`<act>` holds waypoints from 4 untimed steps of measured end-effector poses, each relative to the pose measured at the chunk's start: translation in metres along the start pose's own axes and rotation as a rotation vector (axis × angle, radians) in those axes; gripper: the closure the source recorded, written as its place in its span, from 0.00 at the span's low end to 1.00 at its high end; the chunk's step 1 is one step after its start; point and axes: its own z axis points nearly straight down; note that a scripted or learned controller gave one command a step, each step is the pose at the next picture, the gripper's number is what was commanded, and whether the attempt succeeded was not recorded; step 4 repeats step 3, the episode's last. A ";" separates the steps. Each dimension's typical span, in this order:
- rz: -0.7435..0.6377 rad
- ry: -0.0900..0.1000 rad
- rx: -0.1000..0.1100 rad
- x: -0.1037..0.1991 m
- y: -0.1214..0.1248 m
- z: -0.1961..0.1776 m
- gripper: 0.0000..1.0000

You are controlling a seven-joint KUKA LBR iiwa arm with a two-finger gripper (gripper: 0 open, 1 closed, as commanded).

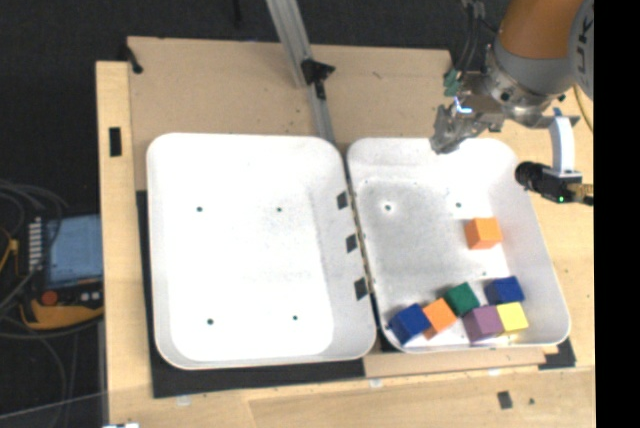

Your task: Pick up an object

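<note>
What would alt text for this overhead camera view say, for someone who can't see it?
A grey and orange robot arm's gripper hangs over the far edge of the right white bin, which has seven small coloured blocks in it: a lone orange block and six others clustered along the near edge. The left white bin sits beside it on a wooden bench.

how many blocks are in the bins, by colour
orange cube blocks: 2
blue cube blocks: 2
green cube block: 1
purple cube block: 1
yellow cube block: 1
total: 7, all in the right-hand white bin
</note>
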 end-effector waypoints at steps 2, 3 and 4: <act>0.000 0.000 0.009 0.087 0.019 0.024 1.00; -0.002 0.000 0.007 0.145 0.032 0.038 1.00; -0.002 0.000 0.007 0.145 0.032 0.038 1.00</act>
